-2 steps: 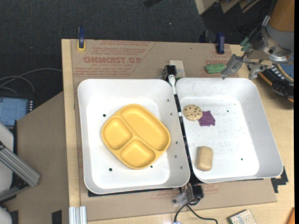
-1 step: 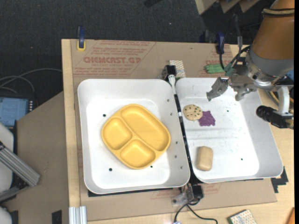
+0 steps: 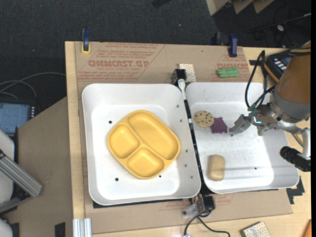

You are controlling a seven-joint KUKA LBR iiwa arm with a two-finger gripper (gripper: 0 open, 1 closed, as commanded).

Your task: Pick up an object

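**Inspector A:** The left shallow white plastic bin (image 3: 94,147) holds a glossy yellow plastic plate (image 3: 143,143), rounded and moulded into three compartments, lying flat near the middle.

**Inspector B:** The right shallow white plastic bin (image 3: 281,174) carries three items. A round, flat tan cookie with dark specks (image 3: 203,118) lies near the bin's upper left. Touching its right edge is a small purple lumpy object (image 3: 218,126), matte and irregular in outline. Well apart, toward the front edge, rests a beige rounded block resembling a bread roll (image 3: 216,167), smooth-surfaced.

**Inspector A:** And the arm?

**Inspector B:** The grey metal two-finger gripper (image 3: 238,126) sits low over the right bin, just beside the purple object on its right. Its fingers point left; the view is too small to show whether they stand apart or together, and nothing can be made out between them.

**Inspector A:** Outside the bins, a green ridged object (image 3: 227,72) lies on the brown cardboard sheet printed with red lettering (image 3: 123,63), behind the right bin.
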